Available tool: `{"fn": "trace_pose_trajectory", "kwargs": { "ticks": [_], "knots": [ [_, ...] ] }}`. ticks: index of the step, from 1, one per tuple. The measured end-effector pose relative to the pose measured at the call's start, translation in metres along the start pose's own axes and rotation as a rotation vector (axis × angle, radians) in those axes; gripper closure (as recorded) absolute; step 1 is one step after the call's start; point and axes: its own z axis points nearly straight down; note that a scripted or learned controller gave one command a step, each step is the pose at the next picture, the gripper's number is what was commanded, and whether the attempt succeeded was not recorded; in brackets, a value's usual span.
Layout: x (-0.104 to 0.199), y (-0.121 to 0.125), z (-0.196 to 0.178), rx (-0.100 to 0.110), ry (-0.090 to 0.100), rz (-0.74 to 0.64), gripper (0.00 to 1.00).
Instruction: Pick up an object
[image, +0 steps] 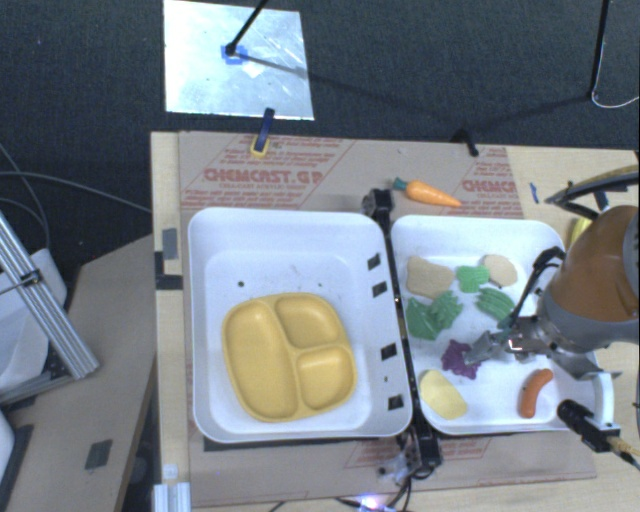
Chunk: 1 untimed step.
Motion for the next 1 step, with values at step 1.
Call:
{"fn": "trace_pose_trajectory", "kwargs": {
  "ticks": [1],
  "knots": [
    [-0.0074, 0.001, -0.0477, -0.005, -0.002, -0.002, 0.0]
  ]
}}
